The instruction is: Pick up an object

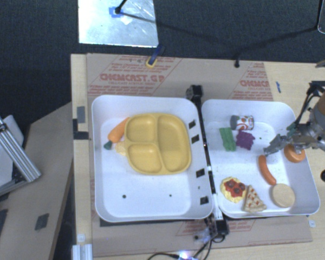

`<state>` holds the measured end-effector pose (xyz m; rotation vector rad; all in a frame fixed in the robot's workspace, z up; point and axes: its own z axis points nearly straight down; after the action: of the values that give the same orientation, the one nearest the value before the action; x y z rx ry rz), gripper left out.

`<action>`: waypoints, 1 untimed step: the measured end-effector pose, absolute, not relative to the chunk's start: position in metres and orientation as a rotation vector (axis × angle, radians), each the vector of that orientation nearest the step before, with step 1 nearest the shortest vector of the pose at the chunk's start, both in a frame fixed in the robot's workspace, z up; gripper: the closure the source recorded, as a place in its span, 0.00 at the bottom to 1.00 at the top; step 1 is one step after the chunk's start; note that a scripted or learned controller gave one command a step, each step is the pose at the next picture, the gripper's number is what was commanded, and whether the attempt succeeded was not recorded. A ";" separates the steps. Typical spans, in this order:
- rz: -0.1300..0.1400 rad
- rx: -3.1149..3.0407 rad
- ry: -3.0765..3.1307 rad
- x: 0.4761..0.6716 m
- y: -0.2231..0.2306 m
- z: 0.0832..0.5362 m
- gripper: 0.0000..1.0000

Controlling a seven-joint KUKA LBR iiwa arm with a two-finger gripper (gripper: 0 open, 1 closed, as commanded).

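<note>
Over the right bin [300, 161], the gripper [276, 144] hangs low, its fingers spread with nothing between them.
Just below it lies a toy sausage [266, 170]; an orange piece [294, 154] sits beside it, a purple grape bunch [245, 140] to its left. The left bin [105, 194] holds a yellow divided plate [154, 143] and a carrot [117, 130].

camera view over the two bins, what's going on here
A grey KUKA arm reaches in from the right, its claw low over the right bin, just above a toy hot dog sausage and beside an orange round piece. Nothing shows between its fingers. That bin also holds a small can, green and purple toys, a pizza slice and spaghetti. The left bin holds a yellow divided plate and a toy carrot.
</note>
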<state>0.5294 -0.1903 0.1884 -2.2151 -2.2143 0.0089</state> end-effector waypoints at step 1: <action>-0.001 -2.219 -2.225 0.533 -0.190 0.194 0.00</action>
<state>0.5326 -0.1900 0.1945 -2.2187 -2.2252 -0.0007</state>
